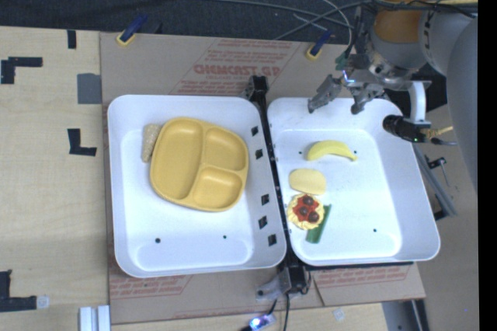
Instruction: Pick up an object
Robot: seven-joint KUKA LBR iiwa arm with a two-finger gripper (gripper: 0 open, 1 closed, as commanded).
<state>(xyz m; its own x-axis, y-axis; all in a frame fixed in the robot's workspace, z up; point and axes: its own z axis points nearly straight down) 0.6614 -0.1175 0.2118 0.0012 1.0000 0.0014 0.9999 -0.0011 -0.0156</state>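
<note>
Two fingers (321, 99) spread wide apart, nothing btwn them; gripper (340, 98) hangs over the far edge of the right bin (404, 197). Banana (331, 151) lies in that bin, near side of the fingers & apart from them, no contact. Just below it a pale yellow piece (307, 181), then a small pizza slice w/ red bits (305, 210), touching a green item (318, 228). Left bin (132, 189) holds a yellow divided plate (199, 164), w/ a tan slab (149, 141) tucked at its left rim.
</note>
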